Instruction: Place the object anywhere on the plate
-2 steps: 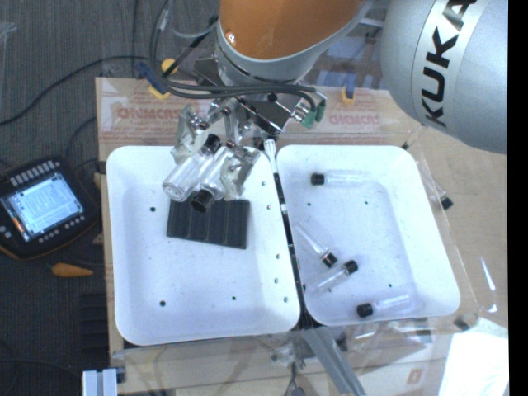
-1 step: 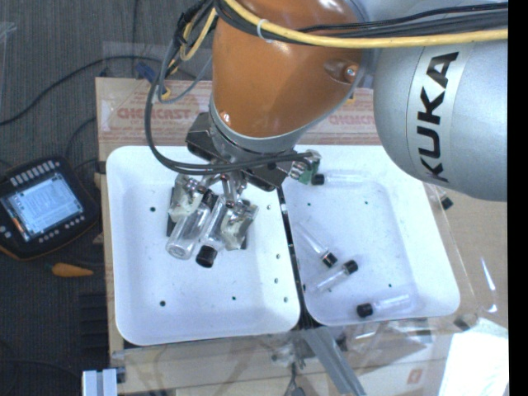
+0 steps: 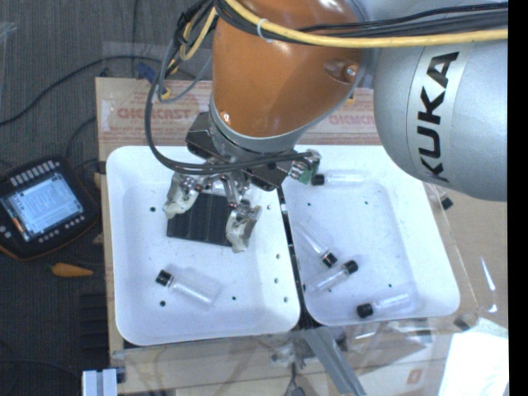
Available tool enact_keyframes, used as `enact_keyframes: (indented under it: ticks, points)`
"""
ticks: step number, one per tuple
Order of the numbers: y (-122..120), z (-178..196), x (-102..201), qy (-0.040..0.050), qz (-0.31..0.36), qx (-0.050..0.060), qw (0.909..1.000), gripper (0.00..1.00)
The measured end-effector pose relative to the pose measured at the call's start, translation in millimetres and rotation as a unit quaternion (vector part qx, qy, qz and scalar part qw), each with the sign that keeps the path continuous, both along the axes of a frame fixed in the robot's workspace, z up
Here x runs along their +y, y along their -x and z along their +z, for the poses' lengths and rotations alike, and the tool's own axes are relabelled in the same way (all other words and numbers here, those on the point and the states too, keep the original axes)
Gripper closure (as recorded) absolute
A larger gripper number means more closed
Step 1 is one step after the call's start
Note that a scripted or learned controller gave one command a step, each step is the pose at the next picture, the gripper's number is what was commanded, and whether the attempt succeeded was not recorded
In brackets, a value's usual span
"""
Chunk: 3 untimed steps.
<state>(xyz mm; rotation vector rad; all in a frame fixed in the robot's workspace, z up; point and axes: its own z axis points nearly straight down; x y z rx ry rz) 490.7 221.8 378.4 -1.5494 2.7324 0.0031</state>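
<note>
Two white bins sit side by side on the bench; my gripper (image 3: 209, 209) hangs over the left bin (image 3: 132, 304), above the dark square plate (image 3: 198, 219) that lies in its upper middle. My fingers (image 3: 241, 225) are spread apart with nothing between them, one over the plate's left edge, one over its right lower corner.

The object, a clear vial with a black cap (image 3: 188, 284), lies on its side on the left bin's floor near the lower edge, below the plate and apart from it. Its long axis runs roughly left to right, slightly tilted, cap end pointing toward the bin's left edge.

Several more clear vials (image 3: 337, 272) lie scattered in the right bin (image 3: 429, 262). My orange wrist band (image 3: 280, 56) covers the bins' far edge.
</note>
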Motion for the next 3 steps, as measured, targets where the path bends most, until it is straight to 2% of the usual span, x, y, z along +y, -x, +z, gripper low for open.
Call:
enact_keyframes:
  ticks: [1, 2, 3]
  points:
    - [-2, 9, 1, -0.0009, -0.002, -0.001, 1.0, 1.0]
    - [-69, -28, -4, -0.0011, -0.035, 0.0, 0.9994, 1.0]
    - [-13, -14, 2, -0.0007, 0.126, 0.0, 0.992, 1.0]
